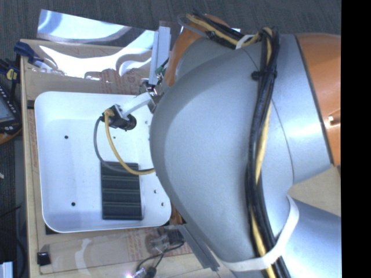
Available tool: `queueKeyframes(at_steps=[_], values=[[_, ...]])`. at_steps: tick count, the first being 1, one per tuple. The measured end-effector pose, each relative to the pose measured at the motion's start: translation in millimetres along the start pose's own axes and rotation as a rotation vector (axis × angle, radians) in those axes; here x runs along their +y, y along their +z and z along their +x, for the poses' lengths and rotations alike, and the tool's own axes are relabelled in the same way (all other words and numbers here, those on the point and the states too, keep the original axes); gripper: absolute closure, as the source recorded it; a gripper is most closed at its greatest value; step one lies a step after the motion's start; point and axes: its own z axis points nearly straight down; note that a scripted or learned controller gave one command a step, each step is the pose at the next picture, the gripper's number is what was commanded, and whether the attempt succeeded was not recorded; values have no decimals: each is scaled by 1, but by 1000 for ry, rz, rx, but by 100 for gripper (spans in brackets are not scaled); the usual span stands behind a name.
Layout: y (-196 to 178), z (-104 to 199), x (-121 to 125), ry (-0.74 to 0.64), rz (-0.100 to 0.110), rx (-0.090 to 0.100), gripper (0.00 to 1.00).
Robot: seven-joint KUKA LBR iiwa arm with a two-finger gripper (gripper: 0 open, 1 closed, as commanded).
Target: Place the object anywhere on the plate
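Grey and bulky across the right of the view, arm (pixel 232 155) with orange band (pixel 322 86) near the edge, reaching over the left white bin (pixel 64 172). Ending in what looks to be the gripper (pixel 122 193), seen from above as a dark ribbed block hanging low over the bin's near side, close to the lower wall. Fed by a yellow cable (pixel 113 152) looping from a black connector (pixel 120 120) just above. Whether spread or closed up, or clamped on anything: impossible to tell, the business end being hidden under the block itself. Same for the object and the plate: hidden, perhaps beneath the gripper or under the arm's mass, so no saying where either lies. Judging by the low pose inside the bin, probably at the reach-and-grasp step, or else at the set-down; hard to settle which without sight of the object. Next move, if at the grasp: close firmly, lift straight up clear of the bin wall, confirm something came along, then carry to the plate and lower gently before letting go. If at the set-down: release, then rise vertically to avoid dragging the object off. Worth minding the slack cable loop on any sideways travel.
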Motion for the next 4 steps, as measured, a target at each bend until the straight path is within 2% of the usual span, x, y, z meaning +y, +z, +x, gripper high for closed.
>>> queueKeyframes(at_steps=[1, 2, 3, 4], values=[[83, 60, -55, 0, -5, -2, 100], [18, 81, -79, -331, -1, -2, 100], [-42, 59, 9, -263, 0, -1, 100], [108, 75, -53, 1, -4, -3, 100]])
